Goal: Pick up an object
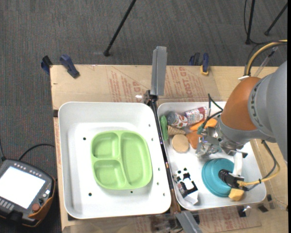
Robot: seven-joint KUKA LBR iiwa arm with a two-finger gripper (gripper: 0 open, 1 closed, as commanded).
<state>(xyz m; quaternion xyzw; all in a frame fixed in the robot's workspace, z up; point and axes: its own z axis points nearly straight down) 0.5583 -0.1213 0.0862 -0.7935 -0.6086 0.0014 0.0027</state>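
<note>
The robot's hand hangs low in the right white bin, among a pile of small things.

The nearest thing to grab looks like the round tan wooden disc. It lies flat in the middle of that bin, just beside the gripper, at its nine o'clock. It is round, so it has no long side. Orange pieces sit between them. A teal round bowl is at the gripper's five o'clock. A black-and-white carton lies at seven o'clock. I cannot tell how the gripper is set or if it has anything. The light green divided plate sits alone in the left white bin.
</note>
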